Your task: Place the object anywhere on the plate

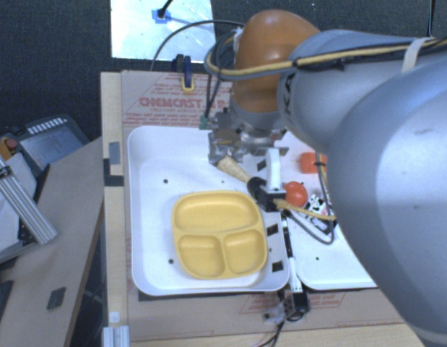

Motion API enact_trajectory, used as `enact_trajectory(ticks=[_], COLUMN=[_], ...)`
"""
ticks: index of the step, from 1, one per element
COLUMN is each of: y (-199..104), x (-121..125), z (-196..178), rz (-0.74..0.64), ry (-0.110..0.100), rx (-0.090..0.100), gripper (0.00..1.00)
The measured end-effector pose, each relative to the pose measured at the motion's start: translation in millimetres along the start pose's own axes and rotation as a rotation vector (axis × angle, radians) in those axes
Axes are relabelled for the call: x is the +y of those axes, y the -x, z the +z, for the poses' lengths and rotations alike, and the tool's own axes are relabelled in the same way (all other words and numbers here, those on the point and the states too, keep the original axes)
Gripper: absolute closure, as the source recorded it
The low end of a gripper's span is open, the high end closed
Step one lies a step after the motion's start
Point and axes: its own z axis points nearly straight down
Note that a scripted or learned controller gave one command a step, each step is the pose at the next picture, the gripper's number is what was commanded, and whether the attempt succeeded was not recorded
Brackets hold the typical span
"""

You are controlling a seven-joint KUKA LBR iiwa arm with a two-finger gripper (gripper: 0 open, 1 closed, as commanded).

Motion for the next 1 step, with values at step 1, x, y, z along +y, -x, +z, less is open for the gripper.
enact_trajectory(ticks=[1], y=[2.9], x=[-0.7], z=[-0.4], rz=[0.003], ry=[-0.002], rx=[-0.001], gripper=[0.0])
